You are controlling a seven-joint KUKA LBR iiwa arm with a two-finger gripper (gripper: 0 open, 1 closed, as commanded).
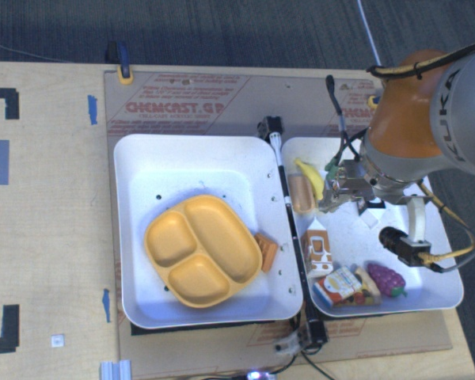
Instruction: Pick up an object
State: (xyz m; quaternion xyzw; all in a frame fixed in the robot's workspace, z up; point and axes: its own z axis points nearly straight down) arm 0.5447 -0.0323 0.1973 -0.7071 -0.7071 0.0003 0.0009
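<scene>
Hovering low in the right bin (451, 295), the gripper (338, 190) is sitting beside the banana (309, 177) near its left wall; grip state unclear. Crowding there is risking a miss.

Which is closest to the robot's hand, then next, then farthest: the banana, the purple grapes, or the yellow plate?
From the hand:
1. Banana, right beside it, in the right bin.
2. Purple grapes, lower in the same bin.
3. Yellow plate, over in the left bin.
</scene>
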